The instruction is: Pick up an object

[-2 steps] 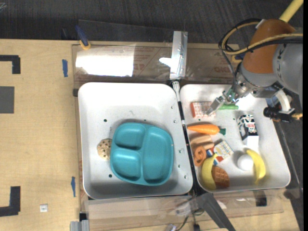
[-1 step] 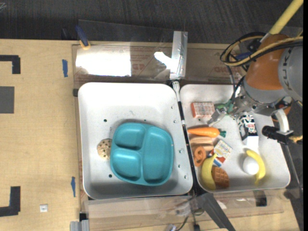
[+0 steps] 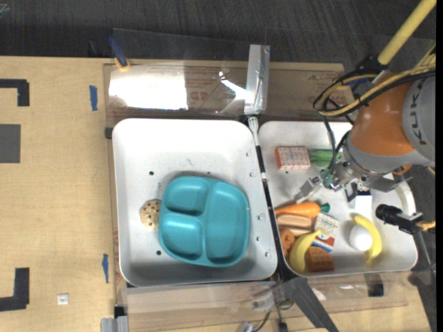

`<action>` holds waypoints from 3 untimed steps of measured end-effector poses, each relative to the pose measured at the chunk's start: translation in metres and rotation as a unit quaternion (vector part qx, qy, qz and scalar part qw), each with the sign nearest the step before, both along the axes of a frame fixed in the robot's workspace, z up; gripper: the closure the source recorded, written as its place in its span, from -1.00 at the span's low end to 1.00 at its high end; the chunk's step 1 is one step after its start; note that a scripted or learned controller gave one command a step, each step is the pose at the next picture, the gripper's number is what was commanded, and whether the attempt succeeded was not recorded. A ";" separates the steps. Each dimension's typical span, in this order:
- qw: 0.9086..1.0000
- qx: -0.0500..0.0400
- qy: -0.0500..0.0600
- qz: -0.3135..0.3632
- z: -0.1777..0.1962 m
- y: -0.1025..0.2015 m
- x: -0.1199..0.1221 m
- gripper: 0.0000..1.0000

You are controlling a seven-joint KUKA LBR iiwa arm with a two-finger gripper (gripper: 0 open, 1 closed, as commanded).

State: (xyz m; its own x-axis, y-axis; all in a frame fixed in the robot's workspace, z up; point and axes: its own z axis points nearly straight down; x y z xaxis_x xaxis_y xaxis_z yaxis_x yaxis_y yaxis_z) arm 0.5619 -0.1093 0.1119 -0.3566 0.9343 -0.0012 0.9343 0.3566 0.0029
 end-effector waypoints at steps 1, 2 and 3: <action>1.000 0.001 0.001 -0.025 0.046 0.010 -0.067 -1.00; 1.000 0.000 0.001 -0.025 0.055 0.010 -0.067 1.00; 1.000 0.000 0.001 -0.025 0.054 0.010 -0.067 -1.00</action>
